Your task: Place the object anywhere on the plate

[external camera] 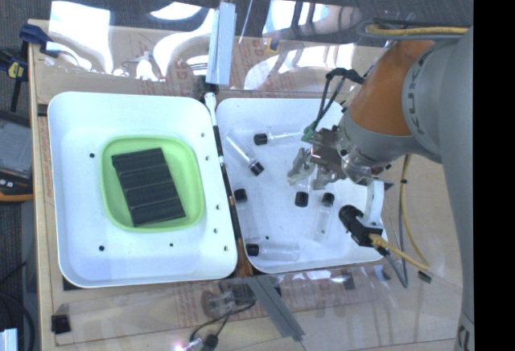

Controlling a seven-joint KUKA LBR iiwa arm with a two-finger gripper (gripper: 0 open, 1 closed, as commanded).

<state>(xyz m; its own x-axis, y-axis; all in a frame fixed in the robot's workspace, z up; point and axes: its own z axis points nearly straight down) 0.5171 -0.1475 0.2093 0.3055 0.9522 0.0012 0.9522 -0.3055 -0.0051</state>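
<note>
Picking up one small thing looks like the step in hand, and it should be done slowly and with care. In the middle right of the frame the gripper (310,168) hangs low over the right bin (278,120), at the end of the big grey and orange arm (410,100). I cannot tell how the gripper is set or whether it has hold of anything, because it is small and blurry there. Little clear tubes with black caps lie about on the floor of that bin: one tube (243,156) is at the upper left of the bin, one tube (273,247) is near the bottom edge, and some loose black caps (302,199) sit just below the gripper. The green plate (191,156) is in the left bin (72,180), at the left of the frame, well apart from the gripper. A dark ridged block (147,186) already lies on the plate. To do it well, I think the arm should pick just one tube, hold it near its middle so it cannot roll away, lift it straight up over the wall between the bins, and put it down gently on a bare green part beside the block.
</note>
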